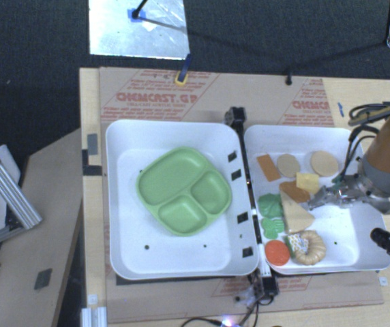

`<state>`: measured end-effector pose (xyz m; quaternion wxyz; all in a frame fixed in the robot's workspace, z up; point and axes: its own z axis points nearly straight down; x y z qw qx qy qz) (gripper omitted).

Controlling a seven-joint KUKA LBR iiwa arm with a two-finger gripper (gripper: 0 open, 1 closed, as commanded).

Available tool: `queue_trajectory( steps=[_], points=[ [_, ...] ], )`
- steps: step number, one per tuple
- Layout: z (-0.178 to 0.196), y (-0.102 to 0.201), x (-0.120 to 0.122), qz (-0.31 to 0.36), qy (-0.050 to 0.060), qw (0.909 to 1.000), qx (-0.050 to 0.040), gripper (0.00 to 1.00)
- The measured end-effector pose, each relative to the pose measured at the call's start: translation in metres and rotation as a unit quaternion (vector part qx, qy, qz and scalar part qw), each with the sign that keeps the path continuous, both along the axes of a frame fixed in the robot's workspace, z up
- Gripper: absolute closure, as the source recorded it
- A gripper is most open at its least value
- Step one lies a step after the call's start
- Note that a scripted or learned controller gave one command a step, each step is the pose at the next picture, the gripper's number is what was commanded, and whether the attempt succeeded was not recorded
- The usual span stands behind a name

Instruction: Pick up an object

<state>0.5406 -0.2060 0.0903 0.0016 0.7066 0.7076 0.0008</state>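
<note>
Pincer (320,197) low in the right bin (358,251) at the brown wedge (294,192), lining up a grab; can't tell its state.

Around my bench (65,182) the floor (24,53) is dark carpet, almost black. A shiny silver sheet (139,20) lies on it beyond the far edge, catching the light. Brown cardboard (202,90) printed with red lettering covers the benchtop. At the left edge stands a metal frame rail (4,182), slanting across a pale surface.
</note>
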Motion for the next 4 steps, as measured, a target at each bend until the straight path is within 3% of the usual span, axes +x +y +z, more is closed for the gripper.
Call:
queue_trajectory(
  steps=[1, 3, 4],
  points=[
    [0.006, 0.000, 0.000, 0.000, 0.000, 1.0000, 0.0000, 1.00],
    [0.105, 0.011, 0.001, 0.002, 0.002, 1.0000, 0.0006, 1.00],
    [0.131, 0.011, 0.002, 0.003, 0.001, 1.0000, 0.0004, 1.00]
  ],
)
